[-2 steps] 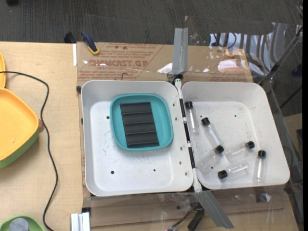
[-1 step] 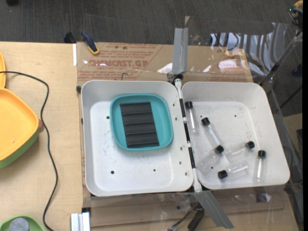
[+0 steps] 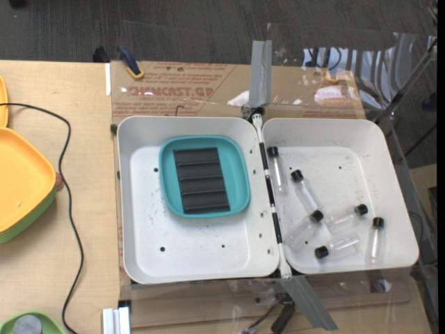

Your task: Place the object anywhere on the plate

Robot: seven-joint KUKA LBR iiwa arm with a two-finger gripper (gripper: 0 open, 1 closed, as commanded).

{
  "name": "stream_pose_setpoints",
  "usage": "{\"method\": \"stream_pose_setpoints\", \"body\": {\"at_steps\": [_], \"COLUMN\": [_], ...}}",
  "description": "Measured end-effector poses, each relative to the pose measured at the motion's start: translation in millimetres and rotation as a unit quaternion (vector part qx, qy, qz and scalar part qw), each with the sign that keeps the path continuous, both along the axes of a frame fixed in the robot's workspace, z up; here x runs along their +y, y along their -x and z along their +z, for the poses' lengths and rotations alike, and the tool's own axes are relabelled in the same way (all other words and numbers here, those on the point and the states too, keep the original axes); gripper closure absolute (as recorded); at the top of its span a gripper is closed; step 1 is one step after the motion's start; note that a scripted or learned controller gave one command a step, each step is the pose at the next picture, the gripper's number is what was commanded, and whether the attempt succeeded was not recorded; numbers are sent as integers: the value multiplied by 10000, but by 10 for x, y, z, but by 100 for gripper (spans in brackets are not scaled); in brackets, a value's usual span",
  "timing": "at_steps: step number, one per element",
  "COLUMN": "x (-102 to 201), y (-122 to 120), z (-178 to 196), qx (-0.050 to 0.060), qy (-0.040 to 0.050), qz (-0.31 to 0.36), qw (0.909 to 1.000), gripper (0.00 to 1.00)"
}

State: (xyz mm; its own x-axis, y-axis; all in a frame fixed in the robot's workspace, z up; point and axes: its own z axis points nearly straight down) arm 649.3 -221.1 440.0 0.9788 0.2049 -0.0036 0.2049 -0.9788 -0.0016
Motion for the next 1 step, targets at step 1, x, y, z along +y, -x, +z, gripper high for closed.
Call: {"method": "stream_pose_setpoints", "body": {"at_steps": [1], "x": [3], "y": [-48], "z": [-6], "qx": [2], "qy": [6], "qz": [3], "qw": [10000], "gripper": [0]}}
